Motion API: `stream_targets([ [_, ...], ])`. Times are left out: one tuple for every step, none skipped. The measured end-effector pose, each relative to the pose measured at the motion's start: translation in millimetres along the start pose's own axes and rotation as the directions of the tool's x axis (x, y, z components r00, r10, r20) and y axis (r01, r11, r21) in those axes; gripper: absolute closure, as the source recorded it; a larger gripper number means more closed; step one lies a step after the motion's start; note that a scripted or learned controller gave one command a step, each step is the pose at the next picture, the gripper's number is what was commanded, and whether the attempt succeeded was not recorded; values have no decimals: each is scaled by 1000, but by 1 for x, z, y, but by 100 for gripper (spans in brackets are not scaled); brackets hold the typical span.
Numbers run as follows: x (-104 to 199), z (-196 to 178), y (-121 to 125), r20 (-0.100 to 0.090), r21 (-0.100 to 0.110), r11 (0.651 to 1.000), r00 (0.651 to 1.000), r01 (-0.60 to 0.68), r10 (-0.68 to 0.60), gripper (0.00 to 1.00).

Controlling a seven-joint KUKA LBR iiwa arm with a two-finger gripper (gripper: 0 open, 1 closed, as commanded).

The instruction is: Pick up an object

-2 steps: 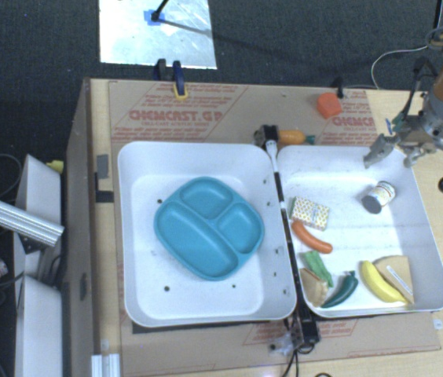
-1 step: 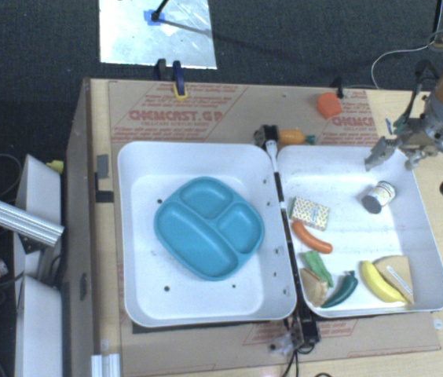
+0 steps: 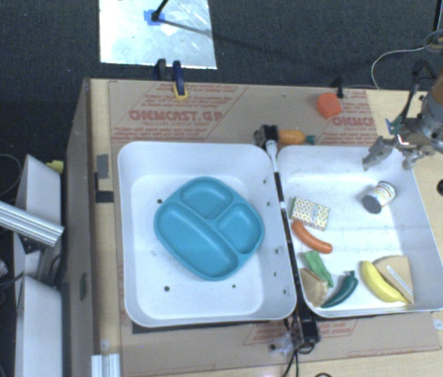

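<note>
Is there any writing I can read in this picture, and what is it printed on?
"CHEMCAST GP" in red on the brown protective sheet behind the left bin; the last letters are blurred.
A second red print of the same kind on the sheet behind the right bin, partly covered, only "CHEMC" legible.
The small can and the patterned packet carry markings too small to read.

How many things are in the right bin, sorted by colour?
Yellow: 1, banana
Orange: 1, carrot
Green: 2, pepper and a leafy piece
Grey: 1, can
Speckled: 1, sponge block
Tan: 2, wedges
Total: 8
</note>
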State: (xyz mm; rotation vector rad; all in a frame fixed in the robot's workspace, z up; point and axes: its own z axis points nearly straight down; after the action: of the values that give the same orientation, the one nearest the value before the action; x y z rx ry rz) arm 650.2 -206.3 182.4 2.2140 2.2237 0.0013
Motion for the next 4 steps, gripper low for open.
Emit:
stream_targets([
  [0, 4, -3, 0, 0, 1000, 1000, -2, 2, 0],
  [0, 5, -6, 0, 1, 1000, 1000, -2, 2, 0],
  [0, 25, -4, 0, 1, 1000, 1000, -1, 1, 0],
  [-1, 60, -6, 3, -4, 1000, 1000, -2, 2, 0],
])
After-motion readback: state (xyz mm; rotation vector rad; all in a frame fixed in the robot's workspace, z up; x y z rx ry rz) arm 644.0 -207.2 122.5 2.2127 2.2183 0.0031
